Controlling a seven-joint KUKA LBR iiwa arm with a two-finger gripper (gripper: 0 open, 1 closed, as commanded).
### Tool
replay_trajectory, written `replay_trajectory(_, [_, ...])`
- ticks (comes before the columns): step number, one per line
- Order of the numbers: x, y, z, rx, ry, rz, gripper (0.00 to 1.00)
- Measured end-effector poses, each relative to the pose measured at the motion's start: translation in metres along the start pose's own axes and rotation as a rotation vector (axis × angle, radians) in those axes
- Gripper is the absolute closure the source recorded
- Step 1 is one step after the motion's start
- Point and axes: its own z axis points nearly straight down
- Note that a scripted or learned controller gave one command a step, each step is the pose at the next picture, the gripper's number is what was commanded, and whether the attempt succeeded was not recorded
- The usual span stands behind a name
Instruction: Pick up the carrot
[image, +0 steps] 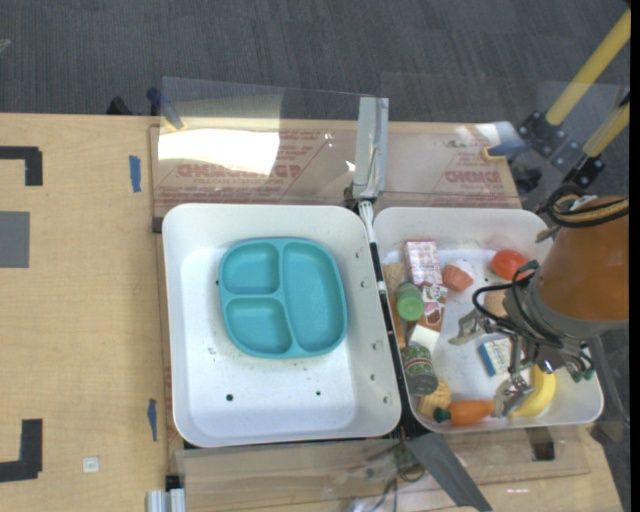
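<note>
The carrot (471, 410) is a small orange piece lying flat near the front wall of the right bin (585, 410). My gripper (503, 358) hangs over the right half of that bin, below the orange-banded wrist. It is above and a little behind the carrot, beside a yellow banana (542, 394). A blue packet (493, 356) lies under the gripper. Nothing is seen lifted off the bin floor.
The right bin also holds a red-and-white carton (422, 262), a green can (410, 304), a dark can (421, 376), a salmon-coloured piece (458, 276) and an orange-red fruit (508, 264). A teal divided plate (283, 297) sits in the left bin (200, 380).
</note>
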Motion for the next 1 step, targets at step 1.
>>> replay_trajectory(1, [-0.0076,0.0075,0.0259,-0.001,0.002,-0.381,0.00])
